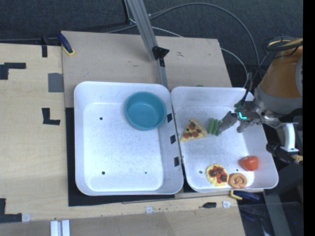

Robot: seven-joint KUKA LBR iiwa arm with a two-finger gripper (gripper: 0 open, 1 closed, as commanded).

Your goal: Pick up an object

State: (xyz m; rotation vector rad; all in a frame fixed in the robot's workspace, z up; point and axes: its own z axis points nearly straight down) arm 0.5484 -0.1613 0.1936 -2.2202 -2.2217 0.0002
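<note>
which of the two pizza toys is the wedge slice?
The pizza slice, near the right bin's left wall beside the green toy. The other pizza is round and lies at the front edge by the pretzel.

I see a small green object (213,126) lying in the right bin (206,95), near its middle, with the end effector (232,123) just to its right. A pizza-slice toy (193,131) lies just to its left. Near the front wall I see a round pizza toy (217,174) touching a pretzel-shaped toy (238,180), and a red tomato-like toy (249,163) just behind. A blue bowl (145,110) sits upright in the left bin (93,146).
</note>
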